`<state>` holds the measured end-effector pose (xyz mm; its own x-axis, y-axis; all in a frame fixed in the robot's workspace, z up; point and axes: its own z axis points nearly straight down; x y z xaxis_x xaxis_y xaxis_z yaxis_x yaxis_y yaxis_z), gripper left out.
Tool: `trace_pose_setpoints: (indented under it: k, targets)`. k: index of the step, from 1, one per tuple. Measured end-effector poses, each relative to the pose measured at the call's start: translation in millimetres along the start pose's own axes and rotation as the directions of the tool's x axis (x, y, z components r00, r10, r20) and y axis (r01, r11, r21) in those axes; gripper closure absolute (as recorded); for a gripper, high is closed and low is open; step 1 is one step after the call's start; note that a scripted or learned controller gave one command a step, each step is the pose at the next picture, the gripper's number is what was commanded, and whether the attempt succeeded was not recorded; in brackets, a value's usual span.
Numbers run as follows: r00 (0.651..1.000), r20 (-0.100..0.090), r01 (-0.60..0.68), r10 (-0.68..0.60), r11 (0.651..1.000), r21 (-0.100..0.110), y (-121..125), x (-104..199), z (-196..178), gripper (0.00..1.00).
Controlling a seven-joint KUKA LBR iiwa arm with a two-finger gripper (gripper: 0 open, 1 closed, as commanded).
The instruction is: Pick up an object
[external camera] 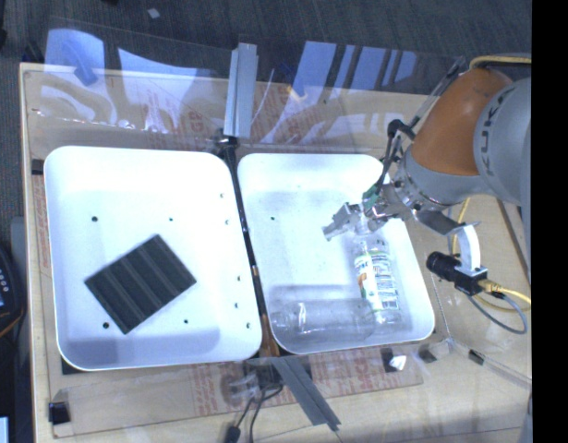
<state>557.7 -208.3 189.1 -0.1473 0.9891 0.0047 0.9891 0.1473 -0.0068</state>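
My gripper (346, 220) hangs over the right bin (265, 247), in its upper right part. Just below it lies a clear plastic bottle (376, 280) with a white and orange label, stretched along the bin's right wall. The bottle's top end points up toward the gripper, and I cannot tell if they touch. A second clear bottle (319, 316) lies on its side along the bin's front wall. A flat black ribbed slab (140, 282) rests in the left bin (71, 183).
The grey arm with its orange band (454, 137) reaches in from the right, above the right bin's far corner. A metal divider (239, 90) stands behind the seam between the bins.
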Motion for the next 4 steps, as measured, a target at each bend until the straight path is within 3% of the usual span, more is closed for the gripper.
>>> trace_pose_setpoints:
  k: [1, 4]
  targets:
    - [1.0, 0.003, -0.019, 0.019, 1.0, -0.002, 0, 0, 27, 0.0]
    - [1.0, 0.006, -0.017, 0.018, 1.0, -0.007, -3, -2, 8, 0.0]
